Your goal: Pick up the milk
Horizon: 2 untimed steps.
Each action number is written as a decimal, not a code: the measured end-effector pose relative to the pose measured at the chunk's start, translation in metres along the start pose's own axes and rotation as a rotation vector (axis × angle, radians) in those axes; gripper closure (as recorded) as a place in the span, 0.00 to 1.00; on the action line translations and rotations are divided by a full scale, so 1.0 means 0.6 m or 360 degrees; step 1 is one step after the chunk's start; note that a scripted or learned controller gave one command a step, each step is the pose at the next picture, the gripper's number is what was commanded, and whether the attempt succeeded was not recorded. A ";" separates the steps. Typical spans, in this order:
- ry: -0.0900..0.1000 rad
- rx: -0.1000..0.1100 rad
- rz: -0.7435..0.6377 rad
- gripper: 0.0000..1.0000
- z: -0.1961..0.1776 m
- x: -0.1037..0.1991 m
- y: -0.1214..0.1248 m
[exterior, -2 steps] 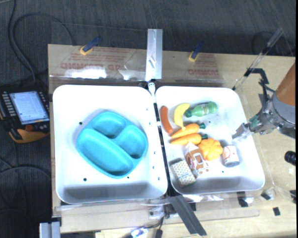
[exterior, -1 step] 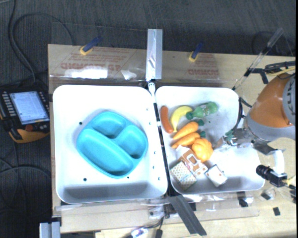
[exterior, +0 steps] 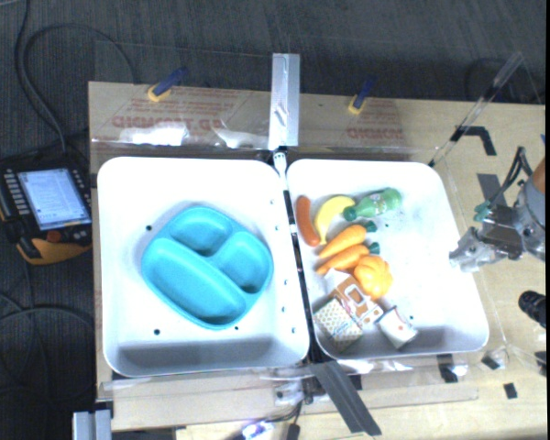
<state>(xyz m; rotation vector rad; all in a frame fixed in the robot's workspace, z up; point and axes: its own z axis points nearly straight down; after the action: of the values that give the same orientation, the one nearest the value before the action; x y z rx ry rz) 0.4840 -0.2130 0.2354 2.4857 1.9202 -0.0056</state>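
The milk (exterior: 397, 328), a small white carton, lies on its side near the front of the right bin (exterior: 440, 273). Just left of it are an orange-and-white box (exterior: 357, 302) and a checked box (exterior: 335, 322). My gripper (exterior: 469, 253) hangs over the right bin's right rim, well to the right of the milk and a little behind it, with nothing visibly held. The grey arm enters from the right edge.
The right bin also holds a red sausage (exterior: 304, 220), a banana (exterior: 331, 213), a green bottle (exterior: 374, 203), carrots (exterior: 341, 246) and an orange fruit (exterior: 372, 274). A blue divided plate (exterior: 207, 264) lies in the left bin (exterior: 119, 246). A metal divider post (exterior: 284, 108) stands behind.
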 end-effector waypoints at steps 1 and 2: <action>-0.0001 -0.0001 0.0321 1.00 -0.208 0.057 0.037; -0.0001 0.0003 0.0925 1.00 -0.189 0.225 -0.059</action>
<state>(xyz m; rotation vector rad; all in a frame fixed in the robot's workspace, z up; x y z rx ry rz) 0.4841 -0.0734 0.3482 2.9319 1.1272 -0.0076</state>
